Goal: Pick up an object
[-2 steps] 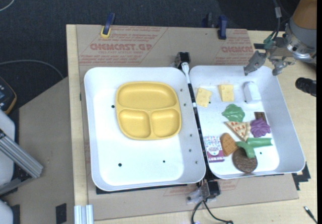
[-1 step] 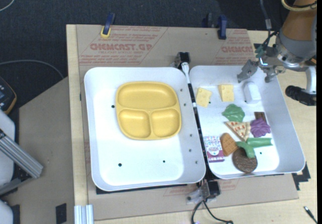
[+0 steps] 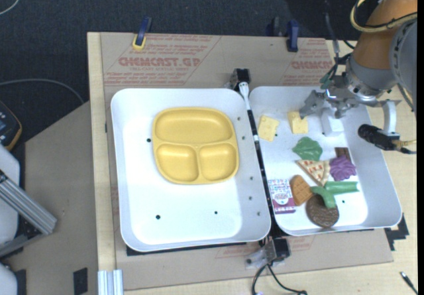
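Here, jaws (image 3: 317,108) hover over right bin (image 3: 384,184), near cheese wedge (image 3: 299,122).

Yellow divided plate (image 3: 195,143) sits in left bin (image 3: 132,174).

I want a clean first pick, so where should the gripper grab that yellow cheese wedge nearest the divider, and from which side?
Probably straight down on the cheese wedge, fingers across its narrower width. It lies flat and apart from the other toys, leaving room on both sides.

Small toy foods are lying scattered in the right bin (image 3: 391,202). Two yellow cheese pieces (image 3: 268,128) are sitting near its top-left.
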Robot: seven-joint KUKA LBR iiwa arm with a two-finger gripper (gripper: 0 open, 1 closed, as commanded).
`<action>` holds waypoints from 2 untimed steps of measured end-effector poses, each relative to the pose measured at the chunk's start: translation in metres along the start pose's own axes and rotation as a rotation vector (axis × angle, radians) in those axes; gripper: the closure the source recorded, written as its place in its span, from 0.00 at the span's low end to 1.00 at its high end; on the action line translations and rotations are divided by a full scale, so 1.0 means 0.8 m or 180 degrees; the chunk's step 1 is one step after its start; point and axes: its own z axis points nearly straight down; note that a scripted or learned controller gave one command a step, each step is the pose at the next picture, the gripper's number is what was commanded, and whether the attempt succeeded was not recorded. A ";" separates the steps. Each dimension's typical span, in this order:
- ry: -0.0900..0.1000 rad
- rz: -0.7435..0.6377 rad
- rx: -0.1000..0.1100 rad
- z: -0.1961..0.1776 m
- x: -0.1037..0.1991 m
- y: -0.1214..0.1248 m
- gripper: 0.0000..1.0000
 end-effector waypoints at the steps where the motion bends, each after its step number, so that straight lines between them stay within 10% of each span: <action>1: -0.0022 0.0002 -0.0057 0.018 -0.002 0.005 0.00; 2: -0.0048 -0.0002 -0.0083 0.003 -0.005 0.007 1.00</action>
